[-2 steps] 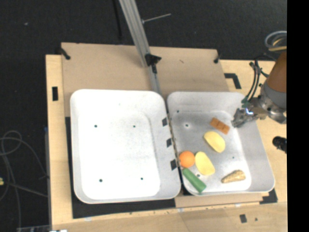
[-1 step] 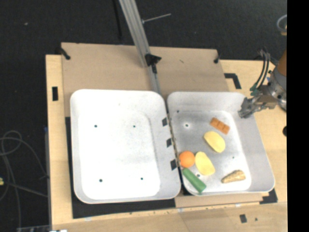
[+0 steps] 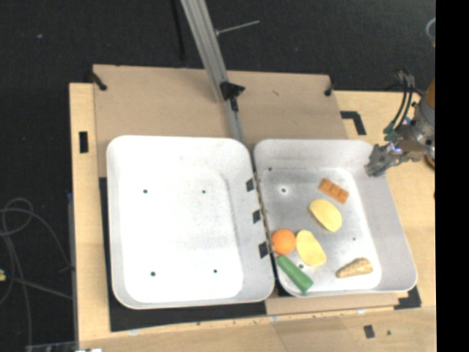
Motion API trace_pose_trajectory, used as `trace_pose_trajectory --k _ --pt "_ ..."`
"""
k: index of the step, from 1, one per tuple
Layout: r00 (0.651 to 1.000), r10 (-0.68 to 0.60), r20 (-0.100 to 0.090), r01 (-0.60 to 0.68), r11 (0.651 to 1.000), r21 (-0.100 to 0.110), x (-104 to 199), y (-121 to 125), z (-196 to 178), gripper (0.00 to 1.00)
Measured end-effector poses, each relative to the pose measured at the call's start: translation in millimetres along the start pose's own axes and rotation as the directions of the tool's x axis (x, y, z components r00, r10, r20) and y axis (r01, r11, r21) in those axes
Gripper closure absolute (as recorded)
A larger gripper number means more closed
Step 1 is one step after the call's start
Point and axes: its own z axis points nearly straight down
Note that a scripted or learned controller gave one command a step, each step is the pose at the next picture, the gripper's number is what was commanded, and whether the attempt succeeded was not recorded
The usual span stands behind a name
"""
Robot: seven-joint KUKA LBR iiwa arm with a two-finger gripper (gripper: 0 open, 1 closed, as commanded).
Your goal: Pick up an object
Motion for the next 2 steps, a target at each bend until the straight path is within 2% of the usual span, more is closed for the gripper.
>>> trace_pose_trajectory --k 2 --pt "1.0 -0.001 -0.001 0.001 1.0 0.001 108 41 7 1.0"
